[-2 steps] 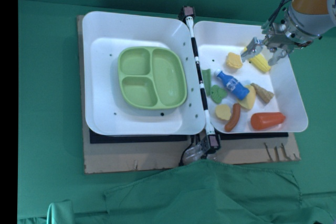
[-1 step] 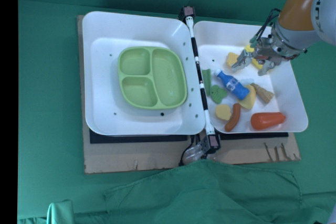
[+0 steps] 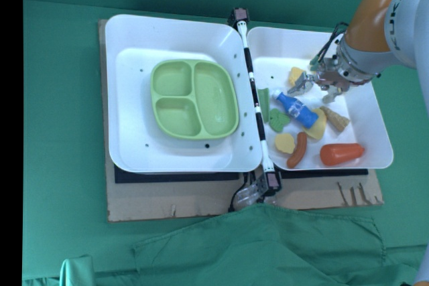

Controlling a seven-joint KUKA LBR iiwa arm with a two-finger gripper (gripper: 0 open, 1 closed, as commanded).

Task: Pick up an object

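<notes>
The right bin (image 3: 375,124) holds several toy foods. A blue bottle (image 3: 297,110) lies in its middle, next to a yellow piece (image 3: 295,74), a waffle cone (image 3: 335,118), a brown sausage (image 3: 297,149), an orange carrot (image 3: 341,153), a yellow round piece (image 3: 285,143) and green pieces (image 3: 277,120). My gripper (image 3: 314,90) hovers low over the bin's upper middle, just above and right of the blue bottle and beside the yellow piece. Its fingers (image 3: 301,84) are spread open, with nothing seen between them.
The left bin (image 3: 134,43) carries a light green divided plate (image 3: 194,98). A black-and-white rod (image 3: 253,90) runs along the seam between the bins. Both bins rest on cardboard (image 3: 134,207) over green cloth. The arm (image 3: 382,17) comes in from the upper right.
</notes>
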